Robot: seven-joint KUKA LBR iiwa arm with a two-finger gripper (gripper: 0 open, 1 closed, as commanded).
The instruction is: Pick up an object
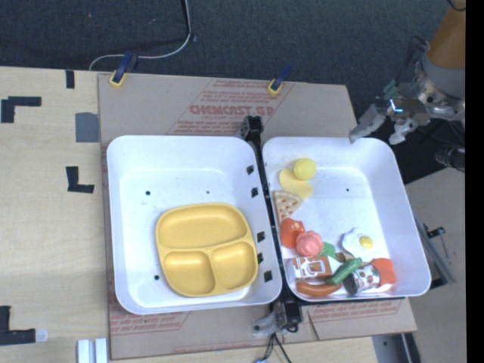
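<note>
Clutter fills the near end of the right bin (404, 203): I read a green piece (345, 271) lying across a sausage-like piece (314, 287), with a small printed carton (311, 266) and a red-and-white item (374, 276) beside them, all close together. Just behind these I see a fried egg toy (358, 241), a pink round piece (308, 243) and a red piece (290, 231) touching it. Farther back along the divider sits a cracker-like wedge (286, 203), then a pale yellow flat piece (293, 181) with a yellow ball (305, 168) resting at its far edge.

The left bin (128, 172) holds 1 yellow divided tray (206, 248) with 3 compartments, lying flat toward the near side.

Both bins rest on a cardboard sheet (219, 108), pinned at its far edge by 2 clamps.

The gripper (378, 127) hangs beyond the far right corner of the right bin, above its rim and well apart from every object. I see its 2 fingers spread wide with nothing between them. The arm's orange band (452, 32) shows at the upper right.
</note>
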